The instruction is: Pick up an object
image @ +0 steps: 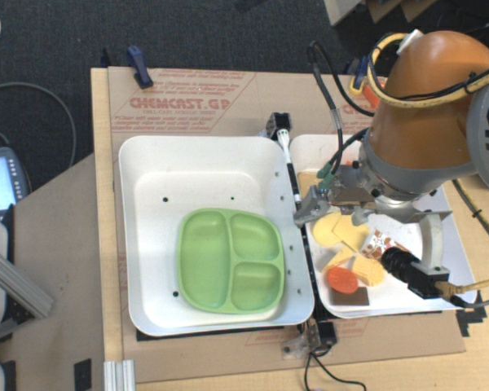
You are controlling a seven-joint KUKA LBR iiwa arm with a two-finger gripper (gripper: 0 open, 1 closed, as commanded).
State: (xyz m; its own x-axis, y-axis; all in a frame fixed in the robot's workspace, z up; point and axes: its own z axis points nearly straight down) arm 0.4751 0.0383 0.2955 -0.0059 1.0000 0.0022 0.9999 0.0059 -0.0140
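The gripper [360, 208] is hanging low over the yellow pieces [340, 230] in the right bin [407, 304], whether it's grasping anything I cannot tell, green tray [230, 261] sitting left.

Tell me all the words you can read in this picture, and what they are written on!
"CHEMCAST G P": big red letters on the brown board under the bins, upside-down-looking and partly faint, so the last letters are unsure.
Smaller red lines above and below it: too blurred to read.
Small packet in the right bin: has print, too small to read.
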